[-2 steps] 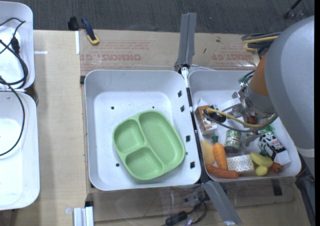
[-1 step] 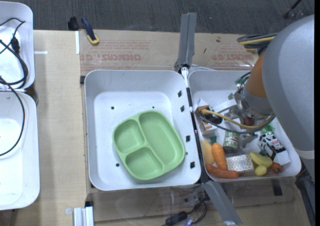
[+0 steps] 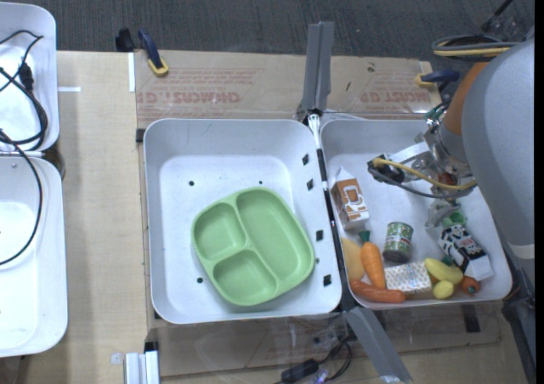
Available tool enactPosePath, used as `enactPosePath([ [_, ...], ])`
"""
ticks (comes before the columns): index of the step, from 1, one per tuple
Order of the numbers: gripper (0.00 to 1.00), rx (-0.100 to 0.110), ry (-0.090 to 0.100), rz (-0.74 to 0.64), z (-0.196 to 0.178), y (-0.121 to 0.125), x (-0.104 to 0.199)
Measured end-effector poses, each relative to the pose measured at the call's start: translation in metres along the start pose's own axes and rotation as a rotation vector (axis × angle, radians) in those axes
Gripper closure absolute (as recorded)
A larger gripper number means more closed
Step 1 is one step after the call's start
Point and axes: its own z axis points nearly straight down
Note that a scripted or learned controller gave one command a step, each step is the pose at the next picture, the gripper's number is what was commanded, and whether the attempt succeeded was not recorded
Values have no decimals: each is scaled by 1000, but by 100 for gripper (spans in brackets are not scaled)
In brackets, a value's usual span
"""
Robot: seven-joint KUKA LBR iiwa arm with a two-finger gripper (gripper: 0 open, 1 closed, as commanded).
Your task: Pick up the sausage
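The sausage (image 3: 379, 293), a reddish-orange curved link, lies along the front wall of the right bin (image 3: 333, 138), just below an orange carrot (image 3: 371, 262). My gripper (image 3: 440, 200) hangs over the right half of that bin, under the orange wrist band (image 3: 457, 106) and a tangle of yellow and black cables (image 3: 408, 172). It sits well behind and to the right of the sausage, and nothing shows between it and the sausage but other toys.
Around the sausage are a pale speckled block (image 3: 406, 278), a green can (image 3: 397, 240), an orange carton (image 3: 350, 204), a cow-patterned carton (image 3: 463, 251) and yellow fruit (image 3: 441, 275). The left bin (image 3: 161, 204) holds a green divided plate (image 3: 252, 245). The arm's grey body (image 3: 510, 161) covers the right bin's far side.
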Motion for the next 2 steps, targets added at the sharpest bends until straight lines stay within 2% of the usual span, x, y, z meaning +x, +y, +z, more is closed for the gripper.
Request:
enactPosePath([
  [1,0,0,0,-2,0,2,38],
  [2,0,1,0,2,0,20,-26],
])
